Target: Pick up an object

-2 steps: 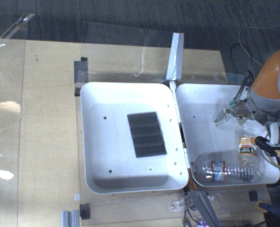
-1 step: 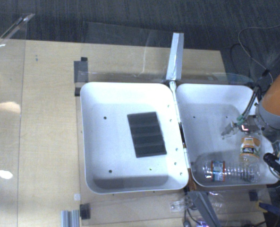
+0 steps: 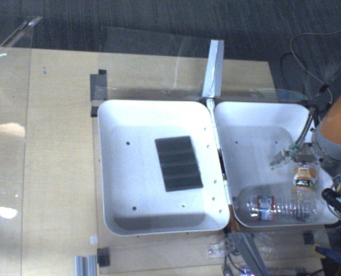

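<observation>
The worktop (image 3: 49, 171) is light wood. Two flat white bins sit on it, side by side and touching. The left bin (image 3: 115, 154) is the bigger one in view. The right bin (image 3: 245, 131) sits next to it, near the right edge. A grey metal bar (image 3: 213, 68) stands up at the back, where the two bins meet. Small black blocks (image 3: 98, 85) sit on the worktop by the left bin's back corner, and another one (image 3: 103, 257) is by its front corner. Clear plastic sheets (image 3: 9, 96) cover the left part of the worktop.
</observation>
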Action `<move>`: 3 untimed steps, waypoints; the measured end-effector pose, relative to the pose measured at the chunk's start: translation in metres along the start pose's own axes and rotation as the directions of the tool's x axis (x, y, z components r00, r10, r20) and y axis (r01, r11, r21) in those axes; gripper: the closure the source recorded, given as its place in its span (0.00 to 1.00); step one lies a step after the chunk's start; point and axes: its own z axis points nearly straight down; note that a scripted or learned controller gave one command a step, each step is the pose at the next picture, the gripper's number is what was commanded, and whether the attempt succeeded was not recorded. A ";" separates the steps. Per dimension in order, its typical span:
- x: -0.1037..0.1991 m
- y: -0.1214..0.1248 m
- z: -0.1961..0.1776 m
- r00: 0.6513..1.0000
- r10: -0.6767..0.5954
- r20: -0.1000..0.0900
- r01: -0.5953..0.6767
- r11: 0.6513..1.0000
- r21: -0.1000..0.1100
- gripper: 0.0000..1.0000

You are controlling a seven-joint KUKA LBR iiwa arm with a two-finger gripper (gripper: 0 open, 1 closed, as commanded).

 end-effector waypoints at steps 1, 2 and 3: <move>0.019 -0.014 -0.096 0.956 -0.292 -0.032 0.293 0.955 0.043 0.00; -0.001 0.014 0.011 0.944 -0.327 -0.030 0.328 0.944 0.036 0.00; -0.001 0.014 0.011 0.945 -0.327 -0.030 0.328 0.944 0.036 0.00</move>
